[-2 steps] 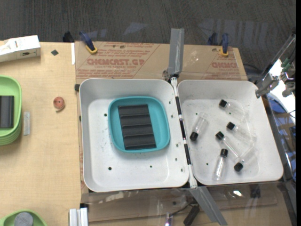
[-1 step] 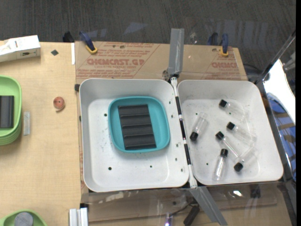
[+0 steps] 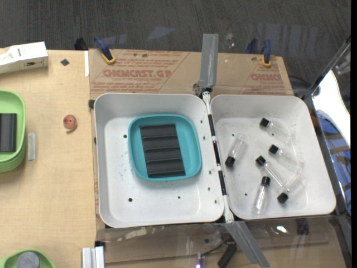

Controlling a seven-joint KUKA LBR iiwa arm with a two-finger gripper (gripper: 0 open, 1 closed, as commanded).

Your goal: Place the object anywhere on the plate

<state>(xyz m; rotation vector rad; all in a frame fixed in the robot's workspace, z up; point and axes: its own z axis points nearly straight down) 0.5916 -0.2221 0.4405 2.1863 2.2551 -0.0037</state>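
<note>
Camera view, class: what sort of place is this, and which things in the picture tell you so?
Probably a robotics lab test bench. Two shallow white bins sit side by side: one holds a teal square plate with a black ribbed insert, the other scattered clear black-capped vials. Clamped cardboard backing suggests an experimental setup.

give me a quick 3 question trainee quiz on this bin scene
1. True or false: the teal plate sits in the left bin.
2. Which bin holds the clear vials with black caps? A) left B) right C) both
3. What lies on the plate already?

Key: 1. True. 2. B, the right bin. 3. A dark ribbed block.
</note>
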